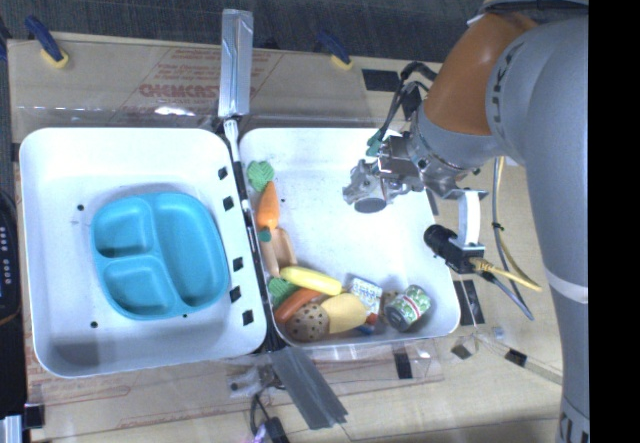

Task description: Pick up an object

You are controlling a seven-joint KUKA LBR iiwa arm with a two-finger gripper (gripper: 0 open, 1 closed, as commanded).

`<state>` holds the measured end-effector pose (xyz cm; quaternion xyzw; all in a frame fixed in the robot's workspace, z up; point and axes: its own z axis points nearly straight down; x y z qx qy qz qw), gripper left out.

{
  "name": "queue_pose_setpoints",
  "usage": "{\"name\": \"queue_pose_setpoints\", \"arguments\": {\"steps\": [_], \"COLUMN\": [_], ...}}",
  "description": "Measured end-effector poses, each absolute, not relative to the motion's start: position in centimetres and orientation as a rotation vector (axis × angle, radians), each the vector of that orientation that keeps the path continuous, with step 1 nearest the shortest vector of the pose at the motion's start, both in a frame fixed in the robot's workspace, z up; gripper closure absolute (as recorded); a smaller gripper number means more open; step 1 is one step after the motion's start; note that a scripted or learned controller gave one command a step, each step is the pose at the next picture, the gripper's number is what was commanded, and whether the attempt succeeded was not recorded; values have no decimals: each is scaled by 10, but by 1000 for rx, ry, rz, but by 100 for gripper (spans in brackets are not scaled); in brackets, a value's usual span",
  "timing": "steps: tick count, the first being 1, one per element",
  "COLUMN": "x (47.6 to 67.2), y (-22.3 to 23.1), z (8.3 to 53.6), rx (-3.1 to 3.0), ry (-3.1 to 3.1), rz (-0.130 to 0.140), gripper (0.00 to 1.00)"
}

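My gripper (366, 191) hangs over the upper middle of the right bin (330, 146), above bare white floor. Its metal tip points left and down, and nothing shows between its fingers. Toy food lies along the bin's left wall and near edge: a carrot with a green top (266, 199), a yellow banana (311, 280), a brown strawberry-like piece (309, 321), a pale yellow piece (344, 309), a small white packet (365, 291) and a green can (409, 307). These all lie well below and left of the gripper.
The left bin (50, 161) holds a blue divided plate (157, 253). A metal divider strip (235, 61) stands between the bins at the far edge. Blue clamps (47, 39) grip the cardboard behind. Cables (500, 271) hang at the right bin's right wall.
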<state>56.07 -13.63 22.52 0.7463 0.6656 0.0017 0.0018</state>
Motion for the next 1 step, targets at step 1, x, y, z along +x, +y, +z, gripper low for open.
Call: {"name": "queue_pose_setpoints", "arguments": {"steps": [1], "x": [537], "y": [-137], "z": [229], "rx": [2365], "ry": [2074], "rz": [-4], "gripper": [100]}}
